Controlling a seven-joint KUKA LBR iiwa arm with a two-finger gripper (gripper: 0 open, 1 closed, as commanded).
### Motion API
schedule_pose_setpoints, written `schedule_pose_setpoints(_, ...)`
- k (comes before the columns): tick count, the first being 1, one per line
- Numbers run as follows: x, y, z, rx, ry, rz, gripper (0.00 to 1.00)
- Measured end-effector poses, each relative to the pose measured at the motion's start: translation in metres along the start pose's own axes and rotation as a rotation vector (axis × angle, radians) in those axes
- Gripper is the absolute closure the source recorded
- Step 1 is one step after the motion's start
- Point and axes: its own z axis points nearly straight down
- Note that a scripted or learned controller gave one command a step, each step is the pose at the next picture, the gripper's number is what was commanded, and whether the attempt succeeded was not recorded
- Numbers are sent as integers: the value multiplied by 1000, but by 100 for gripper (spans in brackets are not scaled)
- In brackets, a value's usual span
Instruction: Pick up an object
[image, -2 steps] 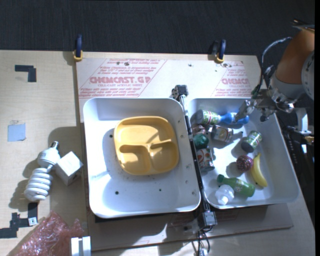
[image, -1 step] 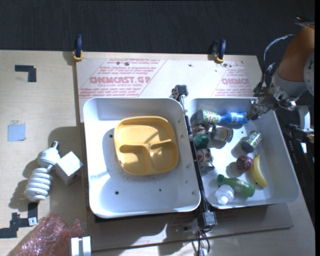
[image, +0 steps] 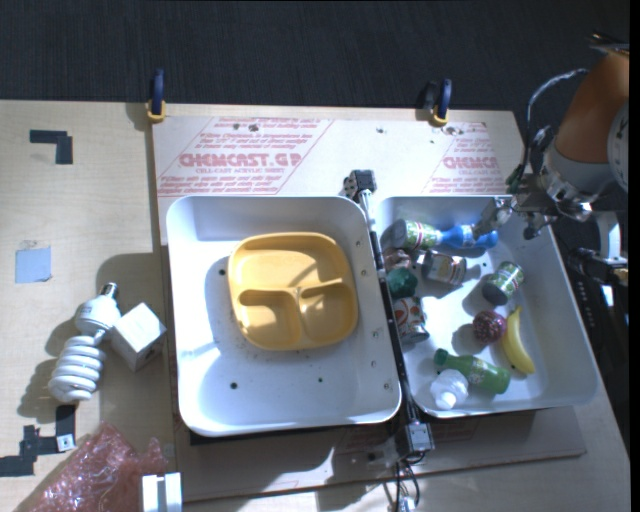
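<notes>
Objects for the pick lie heaped in the right bin (image: 560, 385), and you should read every place below from that bin. Largest first: the bench (image: 80, 230) carries 2 white bins, and the left bin (image: 190, 300) touches the right bin's left wall. You see a yellow divided tray (image: 292, 290) resting in that left bin. The arm (image: 598, 110) comes in over the right bin's upper right corner, its orange band above the wrist. Its gripper (image: 512, 212) hangs above the right bin's upper edge, close to the blue bottle; whether the claw is released or clenched you cannot tell from this slant.

Inside the right bin, you find a banana (image: 517, 343) toward the right wall, a green bottle (image: 472, 368) near the lower edge with a white bottle (image: 448, 388) just beside it, a blue bottle (image: 465, 237) near the upper edge next to a green can (image: 412, 235), a brown jar (image: 440, 268) below those, and a dark red ball (image: 489, 326) touching the banana.

Well left of both bins, a spiral bulb (image: 82, 352) lies on the bench beside a white cube (image: 138, 332).
</notes>
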Motion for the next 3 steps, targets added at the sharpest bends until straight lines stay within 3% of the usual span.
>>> schedule_pose_setpoints(1, 0, 1, -10, -2, -2, -2, 100)
schedule_pose_setpoints(2, 0, 1, -10, -2, -2, -2, 0)
schedule_pose_setpoints(3, -1, 1, -21, -4, -3, -3, 100)
